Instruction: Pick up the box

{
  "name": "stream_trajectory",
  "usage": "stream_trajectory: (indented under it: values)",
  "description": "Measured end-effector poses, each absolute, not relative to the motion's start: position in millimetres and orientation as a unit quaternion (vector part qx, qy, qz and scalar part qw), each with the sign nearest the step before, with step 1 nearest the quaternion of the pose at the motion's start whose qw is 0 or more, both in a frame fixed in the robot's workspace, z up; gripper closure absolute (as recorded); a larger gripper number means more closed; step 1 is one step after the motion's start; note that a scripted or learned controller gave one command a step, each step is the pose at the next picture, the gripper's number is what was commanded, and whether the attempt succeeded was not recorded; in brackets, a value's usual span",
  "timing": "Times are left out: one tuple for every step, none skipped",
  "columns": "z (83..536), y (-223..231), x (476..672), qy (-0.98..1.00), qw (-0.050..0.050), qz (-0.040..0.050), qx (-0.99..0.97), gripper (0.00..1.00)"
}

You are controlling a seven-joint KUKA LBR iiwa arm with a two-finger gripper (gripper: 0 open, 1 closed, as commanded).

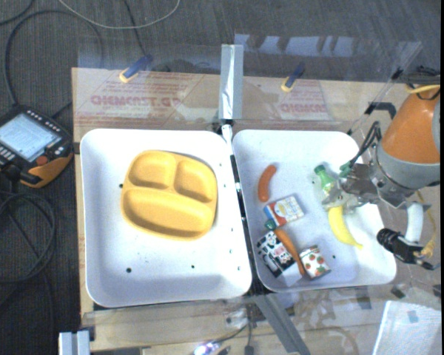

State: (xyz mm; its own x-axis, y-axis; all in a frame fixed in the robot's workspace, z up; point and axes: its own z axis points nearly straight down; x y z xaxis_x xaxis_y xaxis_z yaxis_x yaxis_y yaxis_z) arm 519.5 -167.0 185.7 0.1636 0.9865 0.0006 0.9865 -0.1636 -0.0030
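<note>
Three small boxes lie in the right bin (370, 268). A white box with blue and red print (285, 211) sits near the bin's middle. Toward the front edge are a black-and-white box (272, 251) and a red-and-white box (314, 263). My gripper (339, 189) hangs over the bin's right part, to the right of the white box and apart from it. It is beside a green item (323, 174) and just above a banana (344, 229). The arm's orange band (418, 128) is at the right edge.
An orange-red sausage (266, 182) lies at the right bin's left side. A carrot (289, 250) rests between the two front boxes. The left bin (103, 272) holds a yellow divided tray (170, 193). A teach pendant (26, 145) and cables lie on the floor to the left.
</note>
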Motion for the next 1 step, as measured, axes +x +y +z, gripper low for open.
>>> stream_trajectory:
  values:
    - [173.0,-168.3,501.2,-0.592,0.001,0.0002,-0.806,1.0]
